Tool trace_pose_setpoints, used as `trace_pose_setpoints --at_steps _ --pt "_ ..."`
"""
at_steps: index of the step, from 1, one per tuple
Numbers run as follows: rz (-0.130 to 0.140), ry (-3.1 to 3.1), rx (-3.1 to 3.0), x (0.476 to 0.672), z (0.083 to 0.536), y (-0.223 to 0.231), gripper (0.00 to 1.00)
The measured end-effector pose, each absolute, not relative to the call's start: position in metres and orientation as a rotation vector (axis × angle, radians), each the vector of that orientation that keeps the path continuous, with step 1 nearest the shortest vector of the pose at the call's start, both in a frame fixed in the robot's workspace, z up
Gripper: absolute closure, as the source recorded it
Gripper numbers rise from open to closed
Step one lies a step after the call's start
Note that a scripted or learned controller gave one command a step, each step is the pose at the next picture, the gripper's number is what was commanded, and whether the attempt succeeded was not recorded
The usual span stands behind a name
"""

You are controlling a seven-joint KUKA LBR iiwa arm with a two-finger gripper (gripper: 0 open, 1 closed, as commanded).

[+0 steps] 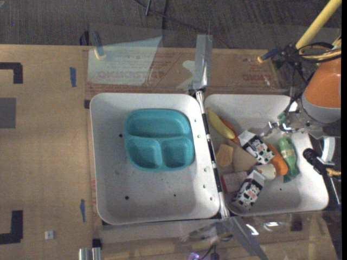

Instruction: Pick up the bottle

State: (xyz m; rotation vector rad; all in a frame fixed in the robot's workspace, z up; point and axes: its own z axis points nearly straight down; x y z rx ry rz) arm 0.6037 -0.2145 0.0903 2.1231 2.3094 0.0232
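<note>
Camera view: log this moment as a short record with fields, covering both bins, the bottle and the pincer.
left bin: holds a teal divided tray
right bin: cluttered, with two cow-print cartons, a banana, a tan block
bottle: green, lying near the right bin's right side, beside an orange item
pincer: above the right bin's upper right, close over the bottle's top end
grasp: none visible; bottle lies in the bin

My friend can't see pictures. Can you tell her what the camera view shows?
A grey arm with an orange band reaches over the right white bin, near a green plastic bottle lying among two cow-print milk cartons, a yellow banana and other toy food. The left white bin holds a teal divided plate.
</note>
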Motion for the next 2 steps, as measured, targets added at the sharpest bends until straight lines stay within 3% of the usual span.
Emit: trace_pose_setpoints --at_steps 1,2 --pt "0.011 2.308 2.116 0.6043 0.0973 -0.2183 1.00" --pt "0.014 2.315 2.116 0.6048 0.0971 -0.2153 0.00"
